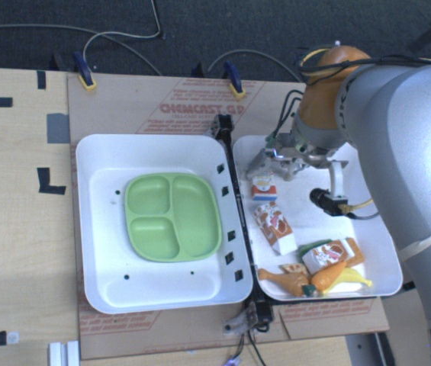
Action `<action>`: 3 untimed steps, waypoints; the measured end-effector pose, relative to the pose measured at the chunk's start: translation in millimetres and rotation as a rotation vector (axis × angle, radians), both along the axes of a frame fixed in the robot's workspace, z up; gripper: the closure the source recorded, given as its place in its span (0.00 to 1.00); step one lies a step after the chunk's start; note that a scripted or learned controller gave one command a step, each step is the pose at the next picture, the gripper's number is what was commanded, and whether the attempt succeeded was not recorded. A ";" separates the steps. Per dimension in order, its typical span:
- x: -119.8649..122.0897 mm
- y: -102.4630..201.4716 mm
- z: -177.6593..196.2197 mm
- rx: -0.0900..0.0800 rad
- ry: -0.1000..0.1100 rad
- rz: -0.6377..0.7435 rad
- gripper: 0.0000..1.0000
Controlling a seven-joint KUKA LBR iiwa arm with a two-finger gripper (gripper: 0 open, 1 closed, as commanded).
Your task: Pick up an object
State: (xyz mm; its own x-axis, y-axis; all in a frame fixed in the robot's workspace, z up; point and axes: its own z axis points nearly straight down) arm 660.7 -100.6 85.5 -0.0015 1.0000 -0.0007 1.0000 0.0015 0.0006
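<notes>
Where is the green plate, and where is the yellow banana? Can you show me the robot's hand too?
green plate (173, 216): camera view, on its middle ridge.
yellow banana (350, 283): camera view, on its curved body.
gripper (265, 175): camera view, at its tip.

Two shallow white plastic bins, left and right, smooth with a soft sheen. A pale green divided plastic plate, smooth and satin. Beneath both, a brown corrugated cardboard sheet, matt, printed in red. Beside it, a light wooden bench top, flat and dull, patched with black tape. Behind, dark grey carpet-like flooring, rough and matt. A grey robot arm casing, smooth, faintly glossy, with a shiny orange band. Small printed cardboard food packets, slightly glossy. Orange and yellow plastic toy foods, smooth and shiny.
</notes>
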 end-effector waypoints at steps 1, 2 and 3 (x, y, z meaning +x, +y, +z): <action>7.9 2.5 -0.2 0.000 0.000 0.000 0.00; -6.7 4.7 0.0 -0.001 -0.001 -0.001 0.00; 7.9 5.4 -0.3 0.000 0.000 0.000 0.00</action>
